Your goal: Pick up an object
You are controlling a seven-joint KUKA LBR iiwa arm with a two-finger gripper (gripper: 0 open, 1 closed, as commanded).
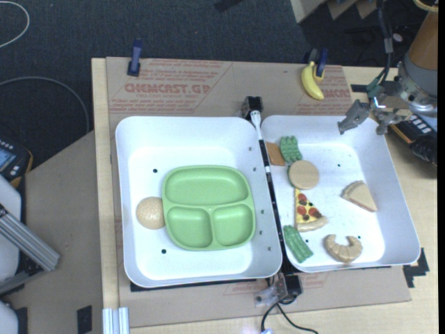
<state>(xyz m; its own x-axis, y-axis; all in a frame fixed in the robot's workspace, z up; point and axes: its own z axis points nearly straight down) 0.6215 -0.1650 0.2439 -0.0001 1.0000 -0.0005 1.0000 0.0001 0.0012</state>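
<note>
The right bin (389, 169) holds several toy foods: a green leafy piece (289, 148), a tan round cookie (304, 175), a pizza slice (306, 209), a beige wedge (359, 196), a croissant (343, 248) and a green bean pod (297, 243). My gripper (368, 115) hangs over the bin's far right corner, its two fingers spread apart with nothing between them. The left bin (132, 186) contains a green divided tray (207, 207) and a beige bun (149, 212) beside it.
A toy banana (311, 82) lies on the cardboard board behind the right bin. Blue clamps (134, 59) hold the board's back edge. A black divider (264, 160) runs between the bins. Cables and a dark device sit at the far right.
</note>
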